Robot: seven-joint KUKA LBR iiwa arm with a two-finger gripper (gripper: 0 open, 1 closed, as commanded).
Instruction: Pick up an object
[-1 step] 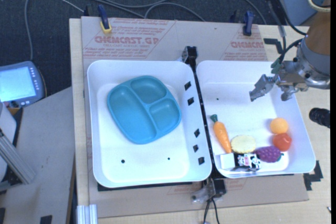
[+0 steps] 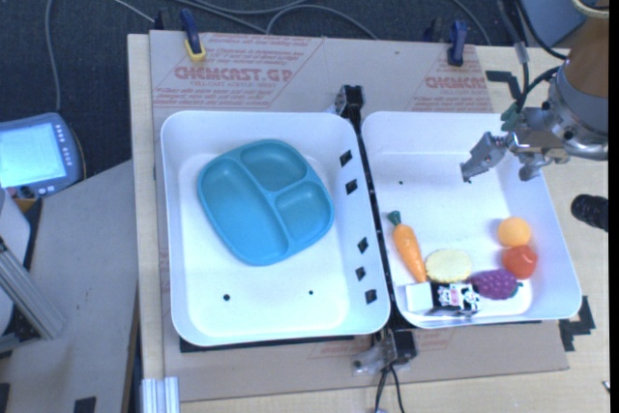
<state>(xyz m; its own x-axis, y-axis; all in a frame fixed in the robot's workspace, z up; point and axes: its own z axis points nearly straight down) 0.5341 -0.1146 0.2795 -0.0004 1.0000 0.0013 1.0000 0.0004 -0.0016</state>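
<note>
Camera view: in the right bin (image 2: 435,135), small toy foods cluster at the near end, a carrot (image 2: 409,250), a yellow piece (image 2: 448,264), purple grapes (image 2: 495,283), a red piece (image 2: 519,260) and an orange ball (image 2: 515,231). The hand (image 2: 503,160) hovers over the bin's far right part, fingers spread, gripping nothing. The left bin (image 2: 193,305) holds a blue divided plate (image 2: 265,200).

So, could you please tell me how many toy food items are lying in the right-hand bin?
5, all near its front edge: carrot, yellow piece, purple grapes, red tomato and orange fruit. Nothing looks hidden.
</note>
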